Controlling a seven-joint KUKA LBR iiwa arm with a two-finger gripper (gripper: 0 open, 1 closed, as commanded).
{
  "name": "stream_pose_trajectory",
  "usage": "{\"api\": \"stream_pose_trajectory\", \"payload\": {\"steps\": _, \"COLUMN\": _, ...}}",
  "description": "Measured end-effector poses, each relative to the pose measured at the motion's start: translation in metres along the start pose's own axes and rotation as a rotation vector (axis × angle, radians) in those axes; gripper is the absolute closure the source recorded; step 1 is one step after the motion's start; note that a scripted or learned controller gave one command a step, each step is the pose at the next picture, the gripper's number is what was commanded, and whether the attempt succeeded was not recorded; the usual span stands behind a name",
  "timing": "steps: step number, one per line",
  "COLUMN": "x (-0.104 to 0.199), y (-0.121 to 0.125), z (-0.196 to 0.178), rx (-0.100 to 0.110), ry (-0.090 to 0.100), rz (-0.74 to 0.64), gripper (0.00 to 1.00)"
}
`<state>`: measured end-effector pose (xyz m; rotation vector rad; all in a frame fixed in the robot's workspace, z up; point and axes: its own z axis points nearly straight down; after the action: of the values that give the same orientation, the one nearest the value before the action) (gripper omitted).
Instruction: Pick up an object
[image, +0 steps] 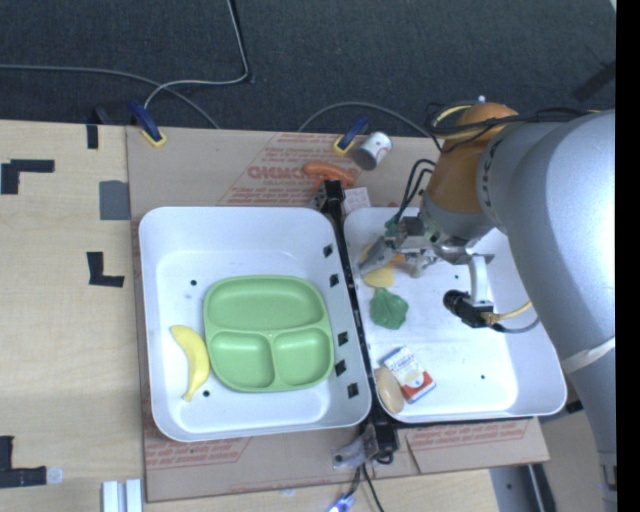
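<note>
Toward the right of the frame, the gripper (400, 250) hung low over the upper left corner of the right bin (500, 385), close to the divider between the two bins. We could not tell how its parts were set; the wrist housing and cabling blocked that region.

Step in hand, as we judged it: the reach onto a target, with nothing lifted. A yellow object (378, 277) lay just below and left of the tool tip, seemingly touching or nearly so. A green object (389, 309) sat just below that, near the divider. Which of the two was the aim we could not settle; the yellow one was closer.

Further down the same bin lay a small red-and-white pack (410, 372) beside a tan piece (388, 390), well apart from the tool.

The left bin (165, 240) held a green divided tray (268, 333) and a banana (192, 360) at its left.

Next move, we reckoned, called for closing squarely on the yellow piece, then a straight lift clear of the divider.
</note>
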<state>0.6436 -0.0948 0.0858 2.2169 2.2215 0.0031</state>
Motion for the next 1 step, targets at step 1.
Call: {"api": "stream_pose_trajectory", "payload": {"steps": 1, "x": -0.0018, "y": 0.0228, "z": 0.0014, "rx": 0.016, "ry": 0.003, "rz": 0.002, "gripper": 0.0}}
